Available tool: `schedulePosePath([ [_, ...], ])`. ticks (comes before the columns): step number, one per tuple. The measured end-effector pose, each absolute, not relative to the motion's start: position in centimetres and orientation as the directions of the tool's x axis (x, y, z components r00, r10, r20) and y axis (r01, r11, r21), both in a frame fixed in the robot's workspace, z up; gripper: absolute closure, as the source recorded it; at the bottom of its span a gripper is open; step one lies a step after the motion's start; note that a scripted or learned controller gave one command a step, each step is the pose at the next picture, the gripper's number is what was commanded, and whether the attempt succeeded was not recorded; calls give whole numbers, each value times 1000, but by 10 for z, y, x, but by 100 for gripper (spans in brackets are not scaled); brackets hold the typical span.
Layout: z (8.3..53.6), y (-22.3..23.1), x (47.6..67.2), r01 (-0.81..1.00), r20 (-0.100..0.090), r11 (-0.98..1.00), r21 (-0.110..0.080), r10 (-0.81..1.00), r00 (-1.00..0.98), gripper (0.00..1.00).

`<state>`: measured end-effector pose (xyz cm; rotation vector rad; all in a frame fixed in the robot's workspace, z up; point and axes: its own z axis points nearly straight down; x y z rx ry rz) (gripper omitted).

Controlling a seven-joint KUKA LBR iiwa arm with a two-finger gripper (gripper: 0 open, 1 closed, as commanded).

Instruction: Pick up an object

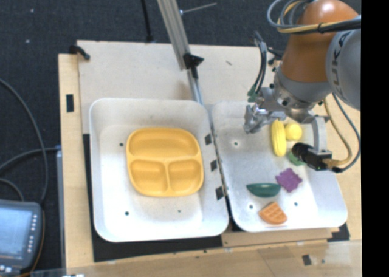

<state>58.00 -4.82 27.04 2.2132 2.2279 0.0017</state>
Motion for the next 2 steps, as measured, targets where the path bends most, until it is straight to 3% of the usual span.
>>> schedulePosePath([
  [2, 253, 64, 617, 1000, 1, 7, 1, 1000, -7, 100],
])
